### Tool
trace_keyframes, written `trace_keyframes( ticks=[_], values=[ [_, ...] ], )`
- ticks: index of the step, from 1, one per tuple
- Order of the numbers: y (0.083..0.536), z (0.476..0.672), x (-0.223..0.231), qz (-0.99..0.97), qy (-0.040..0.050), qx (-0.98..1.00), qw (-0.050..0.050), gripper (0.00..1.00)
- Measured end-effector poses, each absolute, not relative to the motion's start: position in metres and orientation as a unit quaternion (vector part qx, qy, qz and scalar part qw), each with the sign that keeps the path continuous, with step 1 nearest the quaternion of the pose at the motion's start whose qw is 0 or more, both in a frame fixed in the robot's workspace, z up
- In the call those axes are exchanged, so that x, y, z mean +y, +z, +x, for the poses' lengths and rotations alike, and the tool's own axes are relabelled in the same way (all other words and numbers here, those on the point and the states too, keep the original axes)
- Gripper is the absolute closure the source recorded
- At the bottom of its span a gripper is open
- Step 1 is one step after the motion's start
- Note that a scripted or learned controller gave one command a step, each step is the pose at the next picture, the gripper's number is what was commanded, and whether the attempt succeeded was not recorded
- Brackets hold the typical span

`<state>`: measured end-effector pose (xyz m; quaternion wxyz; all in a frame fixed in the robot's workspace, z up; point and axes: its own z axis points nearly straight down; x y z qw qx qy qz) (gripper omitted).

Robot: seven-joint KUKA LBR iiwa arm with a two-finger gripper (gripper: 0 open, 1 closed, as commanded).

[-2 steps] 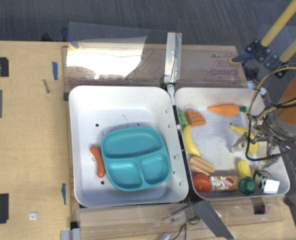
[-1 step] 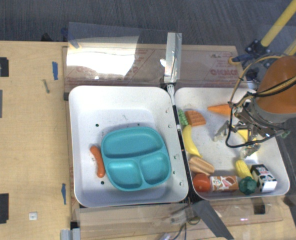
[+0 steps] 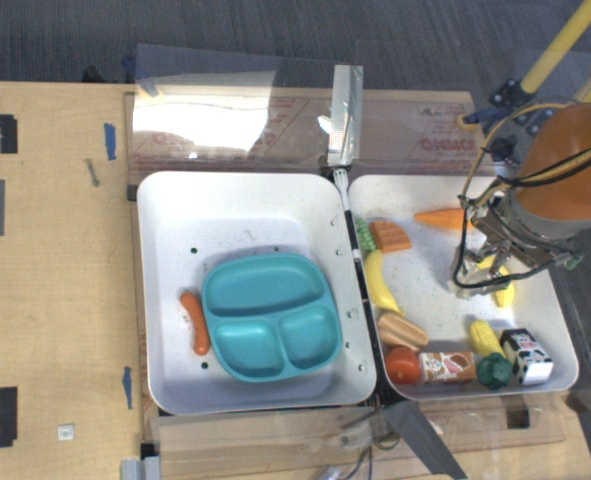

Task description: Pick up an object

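My gripper [image 3: 491, 251] hangs low over the right bin [image 3: 560, 313], at its right-hand side, with black cables looped around it. Just under it lies a small yellow piece [image 3: 502, 290], partly hidden by the gripper. An orange carrot [image 3: 438, 219] lies just to its left at the back of the bin. Further left are a banana [image 3: 379, 280], an orange ridged piece [image 3: 388, 236] and a hot dog in a bun [image 3: 400, 328]. Along the front wall sit a tomato [image 3: 403, 366], a small bottle [image 3: 447, 366], a corn cob [image 3: 484, 337], a green broccoli [image 3: 494, 371] and a small black-and-white box [image 3: 526, 354].
The left bin [image 3: 165, 218] holds a teal divided plate [image 3: 271, 315] and a red sausage [image 3: 196, 321] beside the plate's left edge. A metal divider post [image 3: 344, 118] stands behind the seam between the bins. Bare wooden bench [image 3: 45, 288] spreads to the left.
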<state>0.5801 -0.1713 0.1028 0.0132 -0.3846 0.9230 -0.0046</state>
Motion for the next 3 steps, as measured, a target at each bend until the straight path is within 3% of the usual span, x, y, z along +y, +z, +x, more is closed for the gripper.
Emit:
trace_keyframes(
  ticks=[1, 2, 3],
  values=[
    [0.102, 0.580, -0.171, -0.385, -0.0040, 0.923, 0.012, 0.00],
    [0.089, 0.588, -0.180, -0.383, -0.0011, 0.924, 0.005, 0.00],
    [0.089, 0.584, -0.176, -0.349, -0.0019, 0.937, 0.005, 0.00]
  ],
)
